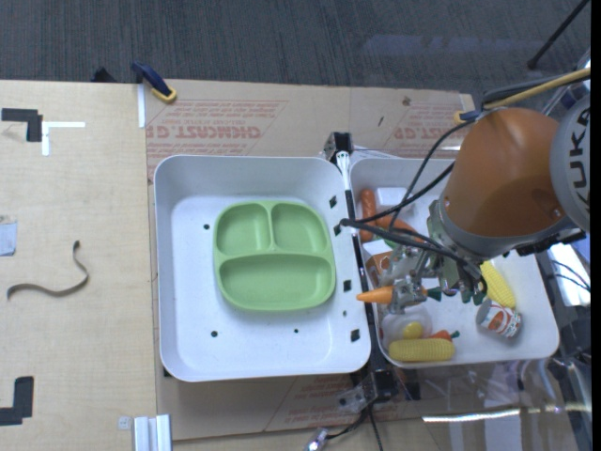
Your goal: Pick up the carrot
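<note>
Carrot (376,295) just beside claw (409,294)

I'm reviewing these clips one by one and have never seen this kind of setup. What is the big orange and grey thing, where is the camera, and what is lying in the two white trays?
The camera is fixed above the bench and looks down at a slant. The big grey and orange shape is a robot arm reaching in from the picture's right. At its tip is a two-finger gripper, low over the right bin.

The left bin holds a green divided plate. The right bin holds toy food: a carrot, corn, a second corn, a small can and some other pieces partly hidden by the arm.

The carrot lies level, its tip over the bins' shared edge and its thick end at the gripper. Cables hide that spot, so I cannot tell whether it is held.
</note>
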